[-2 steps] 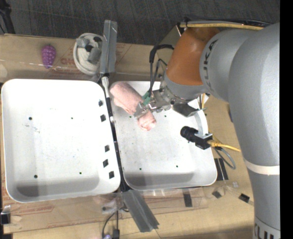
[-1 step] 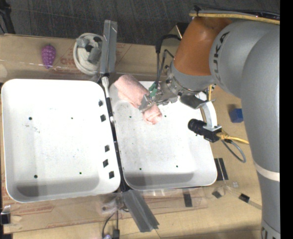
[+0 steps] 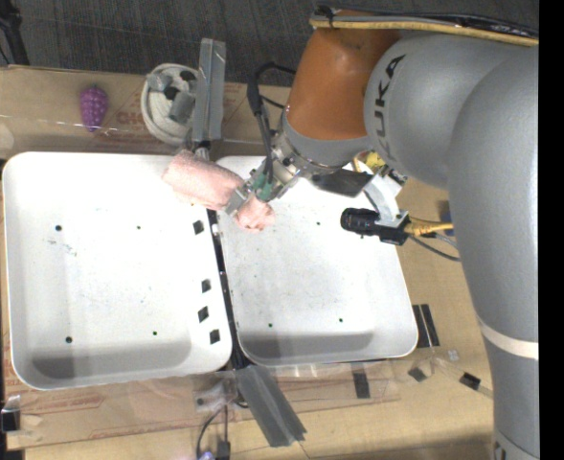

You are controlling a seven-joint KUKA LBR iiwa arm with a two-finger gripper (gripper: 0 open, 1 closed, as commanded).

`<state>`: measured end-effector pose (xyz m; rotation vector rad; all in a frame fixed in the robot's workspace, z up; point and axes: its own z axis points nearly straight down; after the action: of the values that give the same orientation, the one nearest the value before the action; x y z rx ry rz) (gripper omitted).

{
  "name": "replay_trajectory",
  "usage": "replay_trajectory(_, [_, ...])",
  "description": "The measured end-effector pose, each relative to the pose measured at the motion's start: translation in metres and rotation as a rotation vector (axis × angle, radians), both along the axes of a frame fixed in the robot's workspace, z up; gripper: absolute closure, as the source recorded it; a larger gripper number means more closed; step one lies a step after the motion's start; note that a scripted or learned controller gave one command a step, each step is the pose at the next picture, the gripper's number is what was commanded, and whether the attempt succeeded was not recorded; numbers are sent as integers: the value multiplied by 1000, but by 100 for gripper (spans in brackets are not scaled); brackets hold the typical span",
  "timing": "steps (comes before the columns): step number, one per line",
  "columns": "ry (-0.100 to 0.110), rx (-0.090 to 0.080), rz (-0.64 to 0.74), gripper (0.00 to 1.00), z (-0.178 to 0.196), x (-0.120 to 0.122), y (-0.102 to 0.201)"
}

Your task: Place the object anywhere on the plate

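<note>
The pincer (image 3: pixel 254 195) sits at the upper edge of the two bins, right over the seam where they meet, reaching in under the orange band (image 3: pixel 329 75) of the grey arm (image 3: pixel 473 161). Its tip is down against a pink, soft-looking object (image 3: pixel 205 182) that lies slantwise across the seam: the longer, paler part rests on the top right corner of the left bin (image 3: pixel 100 266), and a smaller, rosier end (image 3: pixel 255 216) pokes out just below the tip onto the top left corner of the right bin (image 3: pixel 329 286). The pincer touches the pink object, but how far it is open, and whether the object is truly gripped, I cannot tell, since the tip is small and blends into the object. Just right of the wrist, a black cylindrical fitting (image 3: pixel 363 221) with yellow cabling stands over the right bin. Behind the bins, on the brown tabletop (image 3: pixel 42 103), a grey upright bracket (image 3: pixel 208 89) stands just beside a white round thing (image 3: pixel 169 99), and well to the left of it lies a small purple item (image 3: pixel 93 106). A grey bar (image 3: pixel 267 405) lies slantwise at the front edge below the seam.
</note>
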<state>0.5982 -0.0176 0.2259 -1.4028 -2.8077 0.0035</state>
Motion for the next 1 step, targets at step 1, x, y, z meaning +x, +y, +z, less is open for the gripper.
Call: replay_trajectory(1, [-4, 1, 403, 100, -1, 25, 42])
